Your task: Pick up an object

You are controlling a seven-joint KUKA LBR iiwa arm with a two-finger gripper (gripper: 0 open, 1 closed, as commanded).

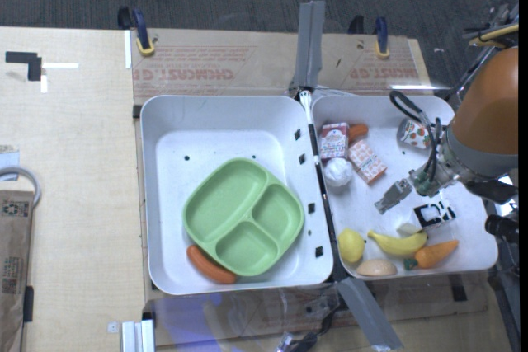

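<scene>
White bins (157, 202), pincer (394, 195) above banana (398, 241)

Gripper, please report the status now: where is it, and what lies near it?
Gripper low over right bin, nothing seen held. Banana, carrot, lemon close below. Green plate in left bin.

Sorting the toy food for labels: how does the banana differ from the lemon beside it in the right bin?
The banana is long and curved, with a dark tip; the lemon is short and rounded. The banana lies crosswise, reaching toward the orange carrot, while the lemon sits nearer the bin's left wall. Both are yellow and lie near the bin's front edge.
</scene>
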